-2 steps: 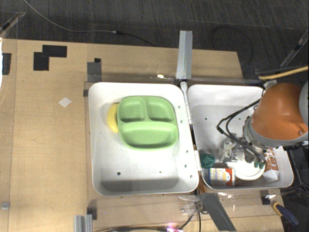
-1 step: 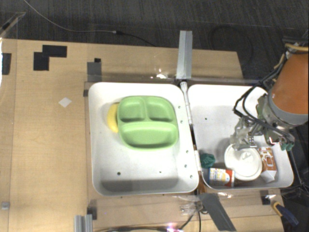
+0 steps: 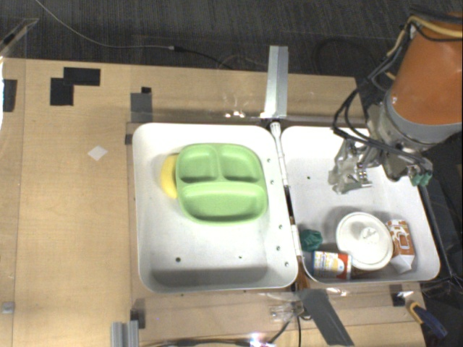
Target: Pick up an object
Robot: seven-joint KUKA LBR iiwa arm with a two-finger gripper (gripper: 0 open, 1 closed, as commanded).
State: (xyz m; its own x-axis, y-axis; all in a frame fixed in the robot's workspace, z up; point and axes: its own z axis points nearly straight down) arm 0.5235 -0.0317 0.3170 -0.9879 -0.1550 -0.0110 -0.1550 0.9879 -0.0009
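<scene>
Wooden tabletop (image 3: 72,215) carries both bins; my gripper (image 3: 351,173) hangs over the right bin (image 3: 315,157), fingers spread, nothing between them. Below sit a white bowl (image 3: 365,238), can (image 3: 331,263) and carton (image 3: 400,241), tightly packed; I risk a glancing, slipping grasp.

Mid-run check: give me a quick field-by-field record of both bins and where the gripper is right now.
left bin: green divided plate, with a yellow object partly under its left edge
right bin: white bowl, small bottle lying on its side, dark green object, brown-and-white packet
item cluster: all four sit in the right bin's near half
gripper: over the right bin's far half, above bare floor
gripper contents: nothing visibly held
arm: enters from the view's right
task status: no object picked yet
</scene>
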